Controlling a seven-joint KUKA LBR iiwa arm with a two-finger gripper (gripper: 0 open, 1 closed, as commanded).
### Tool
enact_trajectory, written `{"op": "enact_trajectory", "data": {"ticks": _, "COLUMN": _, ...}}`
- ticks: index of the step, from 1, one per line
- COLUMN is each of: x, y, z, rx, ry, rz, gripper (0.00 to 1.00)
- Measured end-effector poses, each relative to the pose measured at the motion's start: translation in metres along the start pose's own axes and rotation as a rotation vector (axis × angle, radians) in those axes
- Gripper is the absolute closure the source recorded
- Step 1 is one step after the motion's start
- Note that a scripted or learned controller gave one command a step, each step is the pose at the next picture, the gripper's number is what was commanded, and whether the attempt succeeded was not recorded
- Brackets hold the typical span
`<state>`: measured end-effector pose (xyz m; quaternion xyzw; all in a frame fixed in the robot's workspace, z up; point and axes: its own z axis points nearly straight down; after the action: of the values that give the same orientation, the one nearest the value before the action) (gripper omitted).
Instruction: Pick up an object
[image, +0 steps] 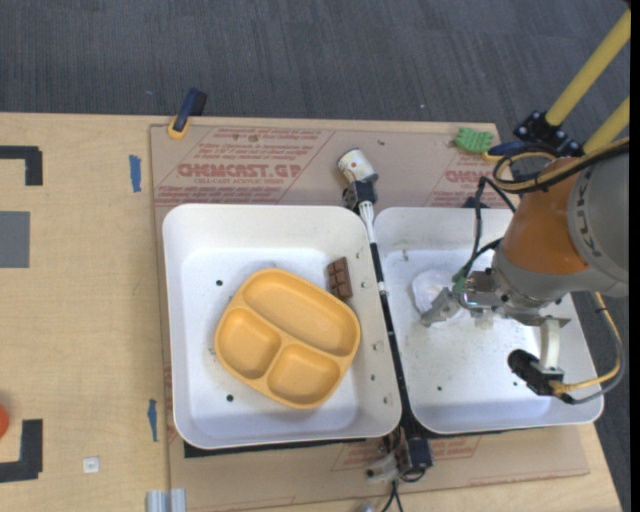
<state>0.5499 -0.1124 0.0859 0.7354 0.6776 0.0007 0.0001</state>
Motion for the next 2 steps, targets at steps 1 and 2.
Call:
{"op": "enact_trajectory", "data": {"ticks": 1, "x": 0.013, "y": 0.061, "z": 0.000, "rx": -0.003, "ry": -0.001, "rz": 0.191, "gripper": 0.00}}
{"op": "enact_trajectory", "data": {"ticks": 2, "x": 0.024, "y": 0.046, "z": 0.001, "rx": 0.002, "ry": 0.000, "rz": 0.067, "gripper": 0.00}}
